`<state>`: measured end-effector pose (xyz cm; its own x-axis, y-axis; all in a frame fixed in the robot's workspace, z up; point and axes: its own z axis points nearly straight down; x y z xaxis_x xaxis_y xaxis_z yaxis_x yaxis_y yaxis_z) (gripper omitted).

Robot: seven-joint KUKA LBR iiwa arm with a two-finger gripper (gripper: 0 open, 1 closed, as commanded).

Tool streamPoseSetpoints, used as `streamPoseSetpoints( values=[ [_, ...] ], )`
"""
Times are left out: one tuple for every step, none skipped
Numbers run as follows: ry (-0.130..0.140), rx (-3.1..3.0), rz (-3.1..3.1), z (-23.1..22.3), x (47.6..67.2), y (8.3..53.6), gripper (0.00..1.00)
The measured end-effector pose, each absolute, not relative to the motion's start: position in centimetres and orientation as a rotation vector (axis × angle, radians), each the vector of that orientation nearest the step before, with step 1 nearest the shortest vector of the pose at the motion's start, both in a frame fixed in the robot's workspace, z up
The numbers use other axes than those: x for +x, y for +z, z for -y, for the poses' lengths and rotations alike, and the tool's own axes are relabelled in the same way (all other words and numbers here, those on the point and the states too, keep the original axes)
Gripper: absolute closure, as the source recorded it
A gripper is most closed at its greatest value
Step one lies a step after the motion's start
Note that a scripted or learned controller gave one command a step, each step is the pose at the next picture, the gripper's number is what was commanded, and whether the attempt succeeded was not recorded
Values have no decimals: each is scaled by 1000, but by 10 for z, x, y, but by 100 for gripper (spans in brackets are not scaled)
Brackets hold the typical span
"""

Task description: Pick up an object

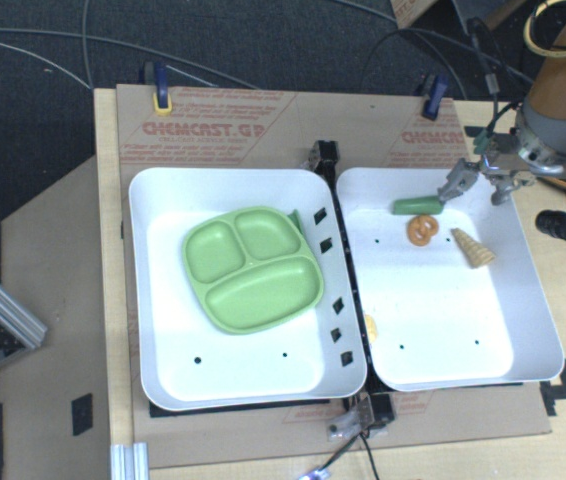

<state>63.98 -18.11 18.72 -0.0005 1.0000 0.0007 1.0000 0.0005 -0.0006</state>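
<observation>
Gripper (pixel 473 180) fingers spread, nothing between them – left tip just by a small green stick-shaped piece (pixel 415 206), lying flat in right bin (pixel 523 298).

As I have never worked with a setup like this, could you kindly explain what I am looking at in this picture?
This is one camera fixed above a workbench, looking down at a slant. The grey and orange machine at the right is a robot arm; its gripper, a two-fingered claw, is meant to pick things up. On the bench sit two shallow white bins. The left bin holds a green divided plate. The right bin holds a green stick-shaped piece, a small orange pretzel-like ring and a tan cone. The gripper hangs at the far end of the right bin, one finger reaching close to the green piece; whether it has gripped anything is unclear.
</observation>
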Motion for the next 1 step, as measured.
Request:
streamPoseSetpoints(
  values=[
    [5, -2216, 2217, 177, 629, 132, 0]
  ],
)
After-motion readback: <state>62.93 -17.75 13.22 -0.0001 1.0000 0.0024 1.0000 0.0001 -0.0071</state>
